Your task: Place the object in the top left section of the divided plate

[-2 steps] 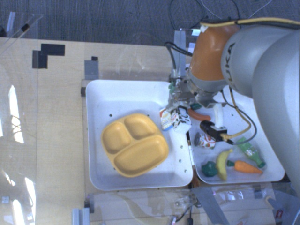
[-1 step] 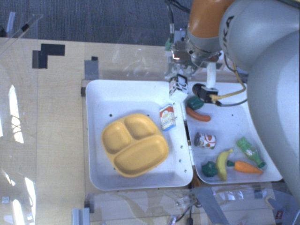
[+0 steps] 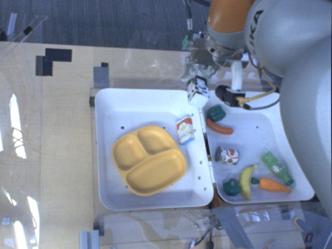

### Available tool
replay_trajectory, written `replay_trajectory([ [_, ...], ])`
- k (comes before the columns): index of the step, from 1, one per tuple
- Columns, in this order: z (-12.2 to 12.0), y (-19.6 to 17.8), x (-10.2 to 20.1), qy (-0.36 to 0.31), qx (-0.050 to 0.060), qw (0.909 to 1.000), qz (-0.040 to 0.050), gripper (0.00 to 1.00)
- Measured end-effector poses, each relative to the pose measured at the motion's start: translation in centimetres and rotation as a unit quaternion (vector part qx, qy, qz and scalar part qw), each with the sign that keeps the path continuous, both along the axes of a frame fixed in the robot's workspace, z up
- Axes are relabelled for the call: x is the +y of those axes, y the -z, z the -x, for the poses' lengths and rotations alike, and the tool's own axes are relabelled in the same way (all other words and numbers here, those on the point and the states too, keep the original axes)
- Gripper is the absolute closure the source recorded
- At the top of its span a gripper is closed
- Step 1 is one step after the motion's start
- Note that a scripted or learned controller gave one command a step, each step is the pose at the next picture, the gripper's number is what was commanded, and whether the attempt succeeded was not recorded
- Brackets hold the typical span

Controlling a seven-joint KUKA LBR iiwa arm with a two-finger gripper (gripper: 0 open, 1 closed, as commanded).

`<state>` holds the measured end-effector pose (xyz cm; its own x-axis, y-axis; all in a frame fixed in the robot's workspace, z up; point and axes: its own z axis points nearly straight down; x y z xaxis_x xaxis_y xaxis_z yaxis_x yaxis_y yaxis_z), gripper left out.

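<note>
A yellow divided plate (image 3: 149, 160) lies in the left bin (image 3: 106, 139), with two small sections on its far side and one large section on its near side. My gripper (image 3: 197, 82) hangs over the far rim where the two bins meet. It is shut on a small black-and-white carton (image 3: 197, 92), which hangs tilted beneath the fingers. The carton is above and to the right of the plate, well apart from it. A small white carton with a red and orange label (image 3: 185, 129) stands in the left bin just off the plate's far right edge.
The right bin (image 3: 295, 154) holds a green block (image 3: 216, 112), a red sausage (image 3: 220, 129), a small can (image 3: 227, 155), a banana (image 3: 247, 180), a carrot (image 3: 273, 185), a green bottle (image 3: 277, 169) and a dark green piece (image 3: 231, 187). The arm covers the upper right.
</note>
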<state>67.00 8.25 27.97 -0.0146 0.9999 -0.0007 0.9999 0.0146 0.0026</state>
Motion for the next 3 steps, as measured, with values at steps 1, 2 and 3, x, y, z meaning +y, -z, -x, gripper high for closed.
replay_trajectory([
  [1, 0.0, -5.8, 0.4, 0.007, -0.001, 1.0, -0.0003, 1.0],
  [2, 0.0, 5.2, 1.0, -0.145, 0.001, 0.9894, -0.0002, 1.0],
  [3, 0.0, 8.8, -0.5, -0.296, 0.0, 0.9553, 0.0, 1.0],
])
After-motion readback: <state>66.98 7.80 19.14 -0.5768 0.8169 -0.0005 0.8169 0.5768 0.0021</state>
